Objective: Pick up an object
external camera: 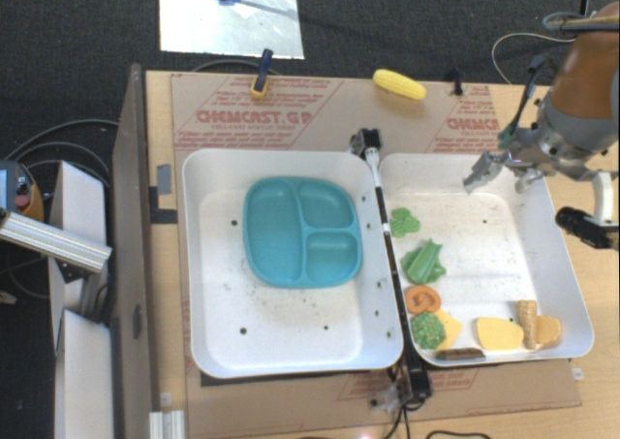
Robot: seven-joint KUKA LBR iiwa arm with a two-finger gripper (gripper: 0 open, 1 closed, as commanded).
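Observation:
My gripper (501,175) hangs over the far right corner of the right bin (484,243), open, with nothing between its fingers. Toy food lies along that bin's left and near sides: a light green piece (403,224), a darker green piece (423,261), an orange round piece (421,298), a green broccoli (427,330), a yellow wedge (499,333), a tan piece (535,324) and a thin brown stick (460,354). All of them lie well below and left of the gripper in the view.
The left bin (213,311) holds a teal divided plate (300,234). A yellow toy (399,84) lies on the cardboard behind the bins. A black clamp (366,142) sits where the two bins meet at the far side.

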